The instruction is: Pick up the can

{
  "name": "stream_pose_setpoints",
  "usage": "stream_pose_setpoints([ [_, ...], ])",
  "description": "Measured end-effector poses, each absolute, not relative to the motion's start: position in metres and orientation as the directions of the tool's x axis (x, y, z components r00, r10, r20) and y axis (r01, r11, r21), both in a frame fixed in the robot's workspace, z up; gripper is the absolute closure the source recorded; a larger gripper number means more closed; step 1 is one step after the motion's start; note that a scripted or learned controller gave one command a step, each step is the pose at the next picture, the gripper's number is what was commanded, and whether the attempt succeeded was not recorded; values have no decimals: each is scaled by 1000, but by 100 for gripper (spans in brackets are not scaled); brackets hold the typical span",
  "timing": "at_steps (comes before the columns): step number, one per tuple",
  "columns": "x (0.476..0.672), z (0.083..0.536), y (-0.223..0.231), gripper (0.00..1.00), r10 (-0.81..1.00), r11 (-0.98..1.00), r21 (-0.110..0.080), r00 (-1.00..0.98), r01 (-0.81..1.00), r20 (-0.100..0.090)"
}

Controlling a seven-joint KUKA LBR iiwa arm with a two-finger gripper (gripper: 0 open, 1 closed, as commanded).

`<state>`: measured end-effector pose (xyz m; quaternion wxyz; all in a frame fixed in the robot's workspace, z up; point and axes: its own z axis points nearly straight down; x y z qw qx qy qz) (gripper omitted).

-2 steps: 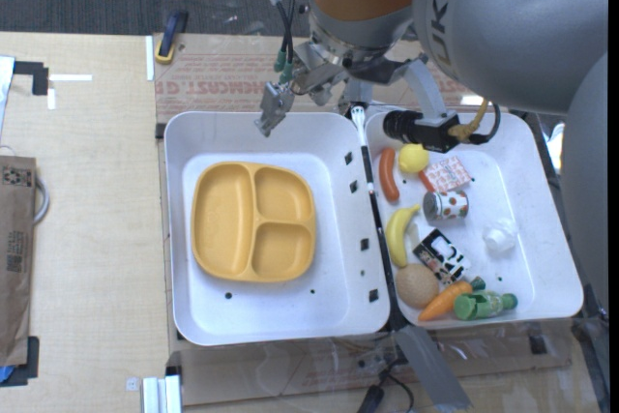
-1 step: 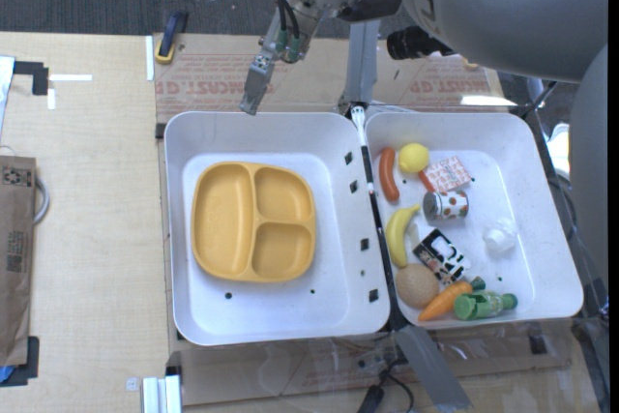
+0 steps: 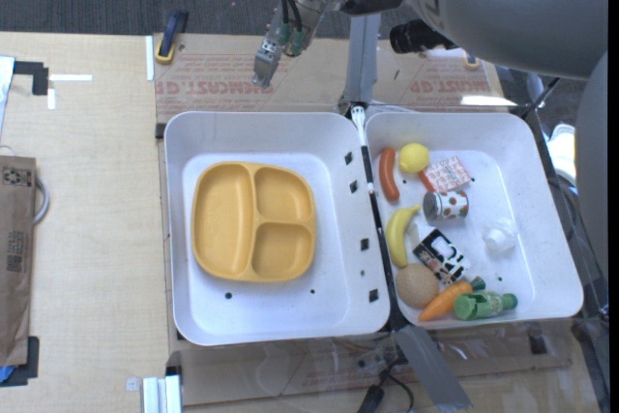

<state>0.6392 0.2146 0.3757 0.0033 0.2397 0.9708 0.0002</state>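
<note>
The can (image 3: 447,204) is small, with a silver end and a red and white label. It lies on its side near the middle of the right bin (image 3: 527,160), between a red and white packet (image 3: 447,174) and a black and white box (image 3: 440,252). My gripper (image 3: 267,65) hangs from the wrist at the top of the camera view, over the cardboard behind the left bin. It is well up and to the left of the can, with nothing in it.
A yellow divided plate (image 3: 254,221) sits in the left bin (image 3: 184,285). Around the can lie a sausage (image 3: 388,173), lemon (image 3: 414,157), banana (image 3: 399,235), carrot (image 3: 445,301), green bottle (image 3: 484,306) and brown ball (image 3: 417,285). A brown bag (image 3: 17,247) lies far left.
</note>
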Motion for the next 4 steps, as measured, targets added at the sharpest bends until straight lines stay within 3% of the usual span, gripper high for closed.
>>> stream_pose_setpoints([
  [1,644,411,228,100,758,653,0,-653,758,-3],
  [4,648,434,226,100,756,655,-2,-655,756,-9],
])
